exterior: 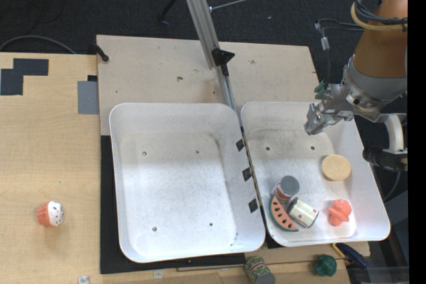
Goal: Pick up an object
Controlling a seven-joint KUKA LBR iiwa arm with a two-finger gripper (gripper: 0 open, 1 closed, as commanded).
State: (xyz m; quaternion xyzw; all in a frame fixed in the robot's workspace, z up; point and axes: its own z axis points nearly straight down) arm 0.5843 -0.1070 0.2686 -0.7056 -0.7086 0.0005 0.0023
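— Toward the right of the frame, we see the gripper [318, 118] hanging over the upper part of the right bin [373, 226]. Can we tell how it stands?

— We cannot. It looks small and dark against the white, and nothing shows between its tips, so we say only that it carries no visible object.

— Where are the things it could take?

— All sit in the lower half of that bin. A tan round disc [336, 167] lies alone at middle right, below and a little right of the gripper. An orange-red lump [339, 211] rests near the lower right corner. At lower centre a cluster huddles together: a grey-topped can [287, 187], a cream cylinder [303, 213] and a red curved piece [279, 215], touching or nearly so.

— Why would we favour one?

— We judge the disc the easiest, since it stands apart from its neighbours and the bin wall. The cluster leaves little room around each piece.

— And the left bin [133, 136]?

— It likely serves as the drop place, sharing a rim with the other so a carry stays short.

— Anything off the bins?

— A red and white toy [50, 214] lies on the table [40, 143] at lower left, and a green thing [325, 265] and a can-like item [257, 269] sit below the bins' front edge. We judge the pick not yet begun.
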